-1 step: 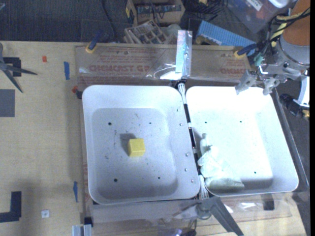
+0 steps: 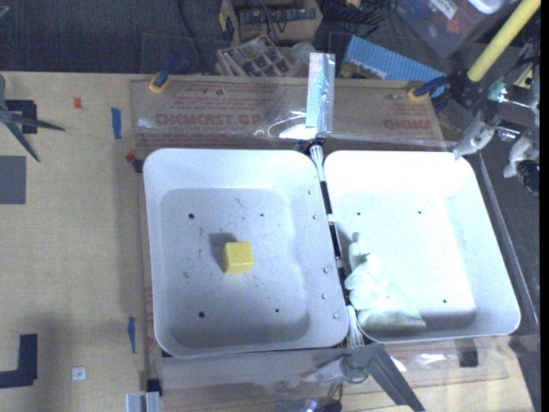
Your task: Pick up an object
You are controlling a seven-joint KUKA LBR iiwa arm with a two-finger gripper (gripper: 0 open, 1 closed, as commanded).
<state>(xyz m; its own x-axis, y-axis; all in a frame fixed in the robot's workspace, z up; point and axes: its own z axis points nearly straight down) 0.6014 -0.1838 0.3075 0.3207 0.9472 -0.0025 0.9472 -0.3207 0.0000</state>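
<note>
- We see the wooden bench (image 2: 69,230) taking up the left and middle of the camera view, with a clutter of boxes and cables on the floor beyond its far edge.
- The left bin (image 2: 171,178) and the right bin (image 2: 446,187) sit side by side on it, their inner rims touching along the middle seam.
- A flat printed cardboard sheet (image 2: 214,114) under clear film lies just behind both bins. A narrow shiny strip (image 2: 321,93) stands upright at its middle, above the seam.
- The arm's end hardware (image 2: 506,136) shows as grey and white parts at the right edge, just outside the right bin's far right corner and above the bench. A yellow bar (image 2: 506,28) slants above it.
- The gripper (image 2: 496,127) is somewhere among those parts. We cannot tell how it is set, and nothing from the bins is seen in it.
- A white crumpled bundle (image 2: 373,290) lies in the right bin's near left corner, against the wall by the seam.
- The yellow block (image 2: 238,257) rests on the left bin's floor, near its middle, well apart from every wall and from the arm.
- Small blue tape marks (image 2: 117,123) dot the bench to the left of the bins.
</note>
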